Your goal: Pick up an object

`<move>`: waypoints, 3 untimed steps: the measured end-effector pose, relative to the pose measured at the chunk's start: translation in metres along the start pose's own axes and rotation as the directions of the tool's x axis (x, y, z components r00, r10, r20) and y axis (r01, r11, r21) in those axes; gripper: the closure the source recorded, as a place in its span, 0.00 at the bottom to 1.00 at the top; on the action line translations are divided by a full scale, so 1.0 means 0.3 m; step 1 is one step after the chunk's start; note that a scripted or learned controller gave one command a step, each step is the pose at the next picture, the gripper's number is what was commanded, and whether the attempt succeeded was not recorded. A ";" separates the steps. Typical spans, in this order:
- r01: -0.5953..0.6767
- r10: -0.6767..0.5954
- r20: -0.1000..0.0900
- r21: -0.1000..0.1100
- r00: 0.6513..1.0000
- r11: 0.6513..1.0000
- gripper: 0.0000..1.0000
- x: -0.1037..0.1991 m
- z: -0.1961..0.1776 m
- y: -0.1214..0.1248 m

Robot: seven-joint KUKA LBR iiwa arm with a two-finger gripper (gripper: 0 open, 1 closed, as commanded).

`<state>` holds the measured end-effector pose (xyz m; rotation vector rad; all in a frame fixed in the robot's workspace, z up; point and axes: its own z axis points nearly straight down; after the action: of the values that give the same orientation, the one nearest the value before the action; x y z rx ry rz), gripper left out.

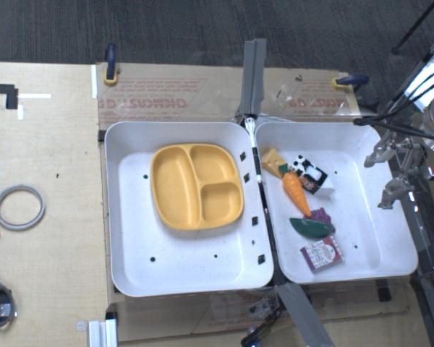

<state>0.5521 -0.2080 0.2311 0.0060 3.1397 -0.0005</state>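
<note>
Red packet (322, 254) nearest, carrot (296, 194) beyond; pincer (388, 176) at right bin rim (390, 270), state unclear.

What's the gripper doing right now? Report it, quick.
Gripper: at the right bin's right edge, nothing seen in it; open or shut cannot be told.

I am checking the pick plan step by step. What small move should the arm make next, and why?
Probably move the gripper leftward over the right bin, toward the carrot. The gripper sits at the bin's right edge, apart from every object, while the carrot lies near the bin's left side with some free floor on its right.
</note>
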 end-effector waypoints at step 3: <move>-0.587 0.587 0.001 0.001 0.810 0.810 0.00 -0.229 0.340 0.243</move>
<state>0.6214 -0.1352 0.1293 0.9739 2.9840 -0.0015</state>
